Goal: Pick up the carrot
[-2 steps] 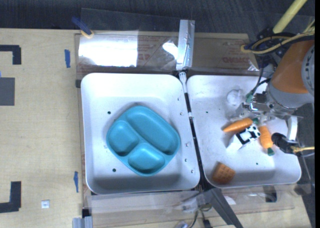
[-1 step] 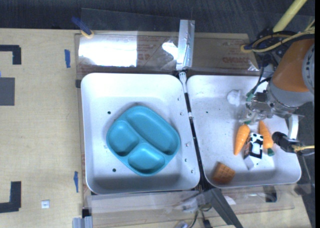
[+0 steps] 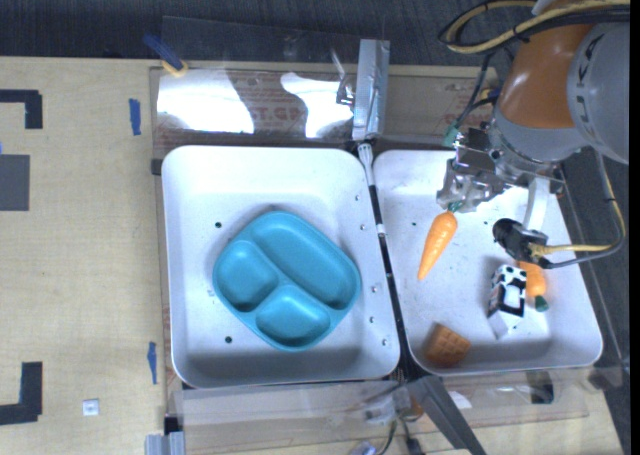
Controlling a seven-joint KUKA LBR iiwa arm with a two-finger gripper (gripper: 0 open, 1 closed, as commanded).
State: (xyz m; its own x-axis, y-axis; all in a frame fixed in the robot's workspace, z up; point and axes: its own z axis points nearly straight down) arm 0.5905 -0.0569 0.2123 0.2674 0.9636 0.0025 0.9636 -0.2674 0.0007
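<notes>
1. My gripper [image 3: 458, 201] hangs low over the back of the right bin [image 3: 470, 288], just above the thick end of the carrot [image 3: 437, 243]. From this slanted look down I cannot tell whether it is open or closed, or whether it is touching the carrot at all.
2. The carrot lies near the bin's left wall. Its broad top points up toward me and its thin tip points down and left, toward the divider.
3. I judge it to be a light, stiff toy with a smooth skin, so it could slip or roll under a glancing squeeze.
4. It tapers, so a hold near the tip would likely squirt it out. I would take it across the thick upper third, square to its long axis.
5. There is bare floor on both sides of it, with less room on the wall side.
6. A black-and-white toy [image 3: 509, 292] sits well off to the right, and a brown wedge [image 3: 447, 345] lies near the front. Neither is in the way.
7. The left bin [image 3: 190, 203] holds a blue divided tray [image 3: 286, 278], which has no part in this.
</notes>
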